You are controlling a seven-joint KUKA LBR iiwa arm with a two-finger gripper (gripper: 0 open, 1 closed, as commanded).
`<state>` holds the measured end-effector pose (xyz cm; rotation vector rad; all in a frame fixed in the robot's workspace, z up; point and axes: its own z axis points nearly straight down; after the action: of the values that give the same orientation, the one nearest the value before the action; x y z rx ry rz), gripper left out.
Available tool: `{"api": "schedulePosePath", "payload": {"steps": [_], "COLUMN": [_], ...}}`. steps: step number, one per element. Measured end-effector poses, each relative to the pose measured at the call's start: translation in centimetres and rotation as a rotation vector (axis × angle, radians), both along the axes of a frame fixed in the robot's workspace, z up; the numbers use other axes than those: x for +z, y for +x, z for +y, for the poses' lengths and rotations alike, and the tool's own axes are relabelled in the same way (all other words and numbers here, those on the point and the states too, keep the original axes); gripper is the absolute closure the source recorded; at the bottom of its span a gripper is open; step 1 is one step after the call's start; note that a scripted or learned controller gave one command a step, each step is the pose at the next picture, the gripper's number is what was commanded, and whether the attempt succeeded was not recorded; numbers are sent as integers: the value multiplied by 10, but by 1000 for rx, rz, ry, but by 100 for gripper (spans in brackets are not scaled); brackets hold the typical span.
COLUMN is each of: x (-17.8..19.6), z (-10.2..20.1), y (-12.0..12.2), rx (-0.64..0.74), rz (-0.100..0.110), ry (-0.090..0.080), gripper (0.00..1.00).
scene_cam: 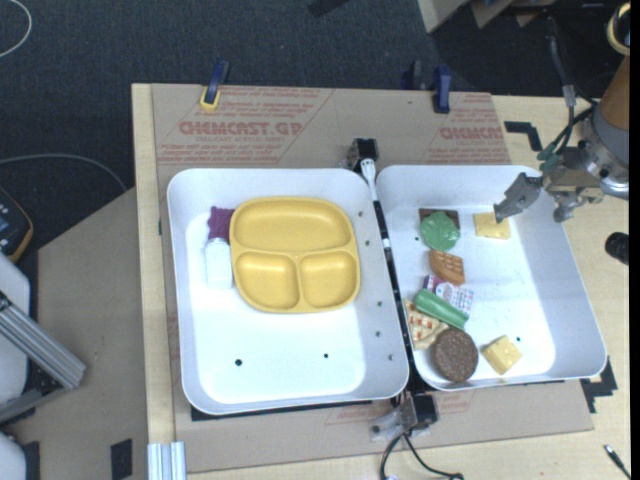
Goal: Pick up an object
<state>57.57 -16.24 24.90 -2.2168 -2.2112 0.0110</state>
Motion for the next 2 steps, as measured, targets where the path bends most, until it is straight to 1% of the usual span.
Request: {"api": "schedulePosePath", "payload": {"steps": [1,2], "x": [7,-52], "z": [0,9], "y": [2,-1], "rx": [2,3], "rz": [-12,-6], "ry": [-3,0], "gripper": [0,0]}}
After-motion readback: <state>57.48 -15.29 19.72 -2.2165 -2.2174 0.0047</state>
